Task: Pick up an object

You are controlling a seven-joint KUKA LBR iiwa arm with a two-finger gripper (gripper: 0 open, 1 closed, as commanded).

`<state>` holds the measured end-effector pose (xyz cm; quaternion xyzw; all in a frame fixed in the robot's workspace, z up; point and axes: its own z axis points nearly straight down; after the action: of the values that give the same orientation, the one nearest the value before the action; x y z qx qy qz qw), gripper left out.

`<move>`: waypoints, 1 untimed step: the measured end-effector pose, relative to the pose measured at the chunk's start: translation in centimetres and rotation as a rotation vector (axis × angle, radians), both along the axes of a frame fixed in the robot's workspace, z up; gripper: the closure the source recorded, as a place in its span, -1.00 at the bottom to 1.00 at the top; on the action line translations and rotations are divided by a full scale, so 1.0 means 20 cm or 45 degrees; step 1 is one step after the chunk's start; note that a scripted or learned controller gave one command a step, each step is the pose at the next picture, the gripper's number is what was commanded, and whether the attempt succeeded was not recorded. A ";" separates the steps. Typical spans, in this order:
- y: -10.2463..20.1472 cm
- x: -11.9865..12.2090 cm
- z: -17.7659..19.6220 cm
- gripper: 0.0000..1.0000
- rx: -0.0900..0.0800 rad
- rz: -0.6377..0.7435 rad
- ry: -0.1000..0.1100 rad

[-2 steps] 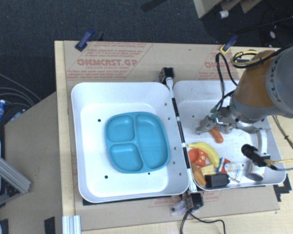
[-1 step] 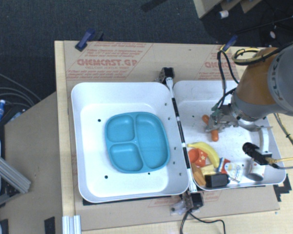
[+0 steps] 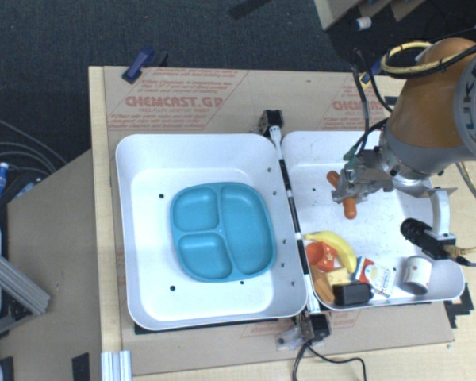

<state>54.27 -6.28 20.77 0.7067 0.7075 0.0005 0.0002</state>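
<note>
Gripper [image 3: 351, 189] over orange sausage [image 3: 348, 207]; banana [image 3: 339, 247], blue tray [image 3: 221, 231] nearby.

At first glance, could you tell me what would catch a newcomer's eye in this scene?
The blue divided plate stands out, lying alone in the middle of the left bin. Next comes the grey and orange arm reaching over the right bin, its pincer low above a small orange item. A cluster with a banana crowds that bin's near corner.

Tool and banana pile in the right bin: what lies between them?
In the camera view, only bare white bin floor separates the tool, with an orange piece at its tip, from the banana.
</note>
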 end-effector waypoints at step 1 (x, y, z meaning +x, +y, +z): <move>0.22 -0.31 0.27 1.00 0.001 0.000 0.005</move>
<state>47.98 -1.83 26.26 0.7068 0.7074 -0.0007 -0.0015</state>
